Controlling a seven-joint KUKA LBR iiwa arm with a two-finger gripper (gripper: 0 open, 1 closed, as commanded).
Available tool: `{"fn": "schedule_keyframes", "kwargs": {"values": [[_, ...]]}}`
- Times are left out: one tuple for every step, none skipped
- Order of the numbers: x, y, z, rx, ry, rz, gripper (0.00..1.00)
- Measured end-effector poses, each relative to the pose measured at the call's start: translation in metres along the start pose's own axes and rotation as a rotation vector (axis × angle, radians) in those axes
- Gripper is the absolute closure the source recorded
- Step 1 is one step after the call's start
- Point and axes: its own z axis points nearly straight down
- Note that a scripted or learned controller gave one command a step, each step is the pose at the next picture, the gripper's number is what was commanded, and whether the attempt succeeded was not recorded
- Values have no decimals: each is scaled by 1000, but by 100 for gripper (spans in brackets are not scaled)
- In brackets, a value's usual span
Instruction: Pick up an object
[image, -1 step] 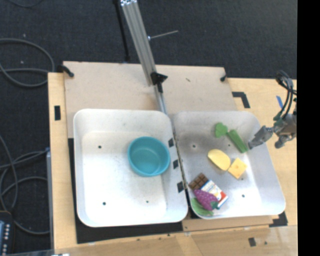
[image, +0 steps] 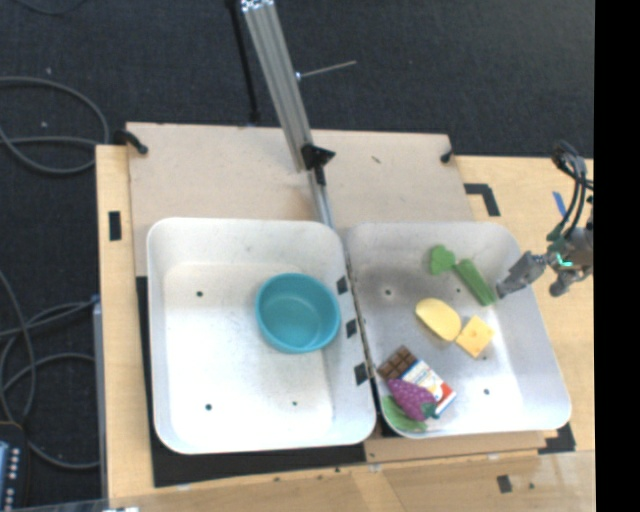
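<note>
Green block (image: 475, 282) in right bin (image: 520, 400), just beside gripper (image: 520, 272).

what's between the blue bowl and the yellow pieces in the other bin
In the camera view, bare white floor of both bins and the rims where they meet lie between the blue bowl and the yellow pieces.

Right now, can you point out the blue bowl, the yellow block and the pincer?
blue bowl (image: 297, 312): camera view, inside of the bowl.
yellow block (image: 475, 336): camera view, its top face.
pincer (image: 515, 275): camera view, between its fingertips.
</note>
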Motion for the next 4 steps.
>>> {"fn": "schedule_keyframes", "kwargs": {"values": [[-7, -9, 51, 5, -2, 5, 0], [-5, -4, 96, 5, -1, 6, 0], [-5, -11, 157, 7, -1, 5, 0], [-5, -8, 143, -3, -1, 8, 100]]}}
